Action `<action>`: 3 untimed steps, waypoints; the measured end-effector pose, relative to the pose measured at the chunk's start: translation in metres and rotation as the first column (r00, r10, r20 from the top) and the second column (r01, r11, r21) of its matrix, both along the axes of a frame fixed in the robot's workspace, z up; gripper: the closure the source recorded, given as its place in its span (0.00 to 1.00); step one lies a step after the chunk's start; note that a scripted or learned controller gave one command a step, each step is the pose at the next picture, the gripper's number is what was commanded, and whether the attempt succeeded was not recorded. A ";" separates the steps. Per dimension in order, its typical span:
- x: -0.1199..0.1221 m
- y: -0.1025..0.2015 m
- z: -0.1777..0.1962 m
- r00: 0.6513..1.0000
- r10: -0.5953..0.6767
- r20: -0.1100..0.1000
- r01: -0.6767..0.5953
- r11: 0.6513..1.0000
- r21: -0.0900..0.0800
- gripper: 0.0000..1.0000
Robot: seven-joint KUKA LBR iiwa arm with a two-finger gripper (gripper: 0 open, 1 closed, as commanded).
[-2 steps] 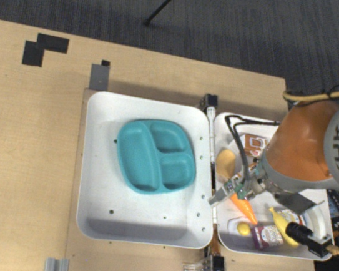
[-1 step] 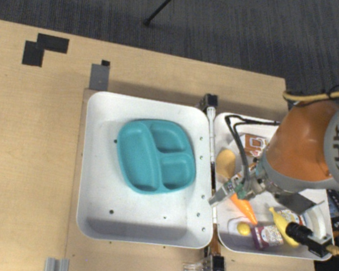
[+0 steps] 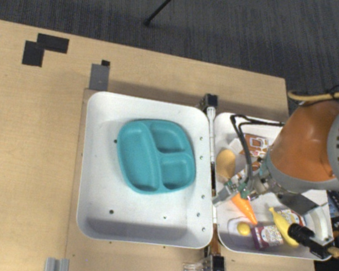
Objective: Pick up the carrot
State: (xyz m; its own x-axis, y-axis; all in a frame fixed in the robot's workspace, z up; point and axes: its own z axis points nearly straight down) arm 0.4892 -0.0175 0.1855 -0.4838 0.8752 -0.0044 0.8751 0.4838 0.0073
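The carrot (image 3: 244, 207), small and orange, lies in the right bin (image 3: 229, 243) near its left wall, pointing toward the front right. My gripper (image 3: 241, 187) hangs low right over the carrot's upper end, touching or nearly touching it. The big grey and orange arm above hides the gripper's upper part. The carrot still looks to be resting on the bin floor.
Around the carrot lie a tan egg-shaped thing (image 3: 226, 162), a small yellow piece (image 3: 243, 228), a purple item (image 3: 264, 235), a yellow bottle (image 3: 283, 222) and a printed box (image 3: 256, 143). The left bin (image 3: 91, 215) holds a teal divided plate (image 3: 156, 155).
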 end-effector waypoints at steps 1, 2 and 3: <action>0.000 0.000 0.000 1.000 -0.001 0.000 0.001 1.000 0.000 0.00; -0.003 -0.091 -0.063 1.000 0.026 -0.009 -0.026 1.000 -0.004 0.00; 0.001 -0.075 -0.098 0.999 0.036 0.000 -0.036 0.999 -0.001 0.00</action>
State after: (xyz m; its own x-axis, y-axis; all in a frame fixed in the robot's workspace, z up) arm 0.4902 -0.0923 0.0879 -0.5146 0.8574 -0.0054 0.8574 0.5146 0.0073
